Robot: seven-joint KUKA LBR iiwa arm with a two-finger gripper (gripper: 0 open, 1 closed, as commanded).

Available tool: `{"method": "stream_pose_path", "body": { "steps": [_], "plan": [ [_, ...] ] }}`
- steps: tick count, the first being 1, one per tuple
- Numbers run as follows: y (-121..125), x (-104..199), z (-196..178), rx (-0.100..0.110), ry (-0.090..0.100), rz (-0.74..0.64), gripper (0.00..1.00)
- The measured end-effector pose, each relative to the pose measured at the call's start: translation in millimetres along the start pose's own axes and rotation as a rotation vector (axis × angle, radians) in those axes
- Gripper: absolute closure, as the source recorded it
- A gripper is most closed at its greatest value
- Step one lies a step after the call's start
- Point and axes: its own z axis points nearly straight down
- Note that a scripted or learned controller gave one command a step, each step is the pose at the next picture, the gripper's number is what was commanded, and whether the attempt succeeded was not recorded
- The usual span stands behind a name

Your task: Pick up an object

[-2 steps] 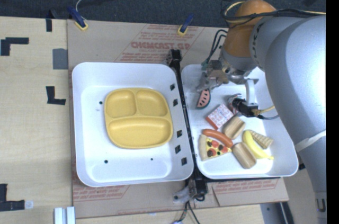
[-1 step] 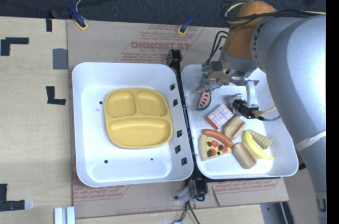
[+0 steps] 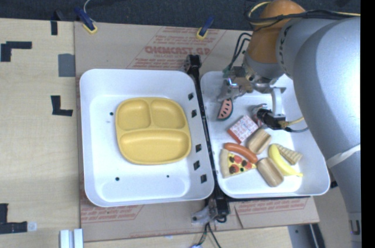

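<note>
Your arm (image 3: 328, 77) is a thick, rounded shell of smooth pale grey with a soft sheen, and a thin white seam line crosses its lower part. Above the wrist you see a glossy orange band (image 3: 270, 30), dome-like from this angle. A thin yellow cable (image 3: 261, 8) loops around the orange part, and dark cables (image 3: 240, 47) trail down its side. Your hand (image 3: 234, 85) is a small cluster of grey metal and black parts, with a white bracket (image 3: 276, 101) and a black fitting (image 3: 263, 116) beside it.
</note>
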Motion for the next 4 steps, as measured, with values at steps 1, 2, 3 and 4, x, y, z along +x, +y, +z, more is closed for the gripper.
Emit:
{"method": "stream_pose_path", "body": {
  "steps": [1, 2, 3, 4],
  "plan": [
    [0.0, -0.1, 0.0, 0.0, 0.0, 0.0, 0.0],
    [0.0, 0.0, 0.0, 0.0, 0.0, 0.0, 0.0],
    [-0.6, -0.5, -0.1, 0.0, 0.0, 0.0, 0.0],
    [-0.1, 0.0, 0.0, 0.0, 0.0, 0.001, 0.0]
  ]
}}
